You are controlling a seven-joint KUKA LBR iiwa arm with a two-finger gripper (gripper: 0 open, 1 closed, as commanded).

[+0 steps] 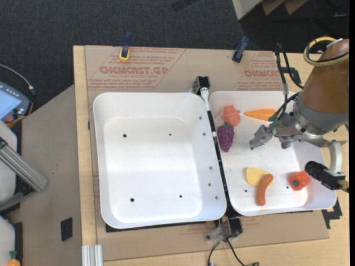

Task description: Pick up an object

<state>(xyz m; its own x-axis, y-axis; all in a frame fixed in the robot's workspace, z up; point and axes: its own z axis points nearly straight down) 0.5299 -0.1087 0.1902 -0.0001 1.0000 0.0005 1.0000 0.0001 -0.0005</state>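
The right white bin (277, 204) holds several toy foods. A pink piece (231, 115) and a bunch of purple grapes (226, 137) lie by its left wall. An orange carrot (259, 114) lies at the back. A yellow wedge (253, 175), an orange sausage (263, 188) and a red tomato (299, 180) sit near the front. My gripper (266, 136) hangs over the middle of this bin, just below the carrot and right of the grapes. No object shows in its grasp.
The left white bin (105, 165) stands beside the right one, with a black divider strip (213, 143) between them. Both rest on a cardboard sheet (166, 60) clamped at the back. The arm's orange band (327, 87) overhangs the right bin's far right side.
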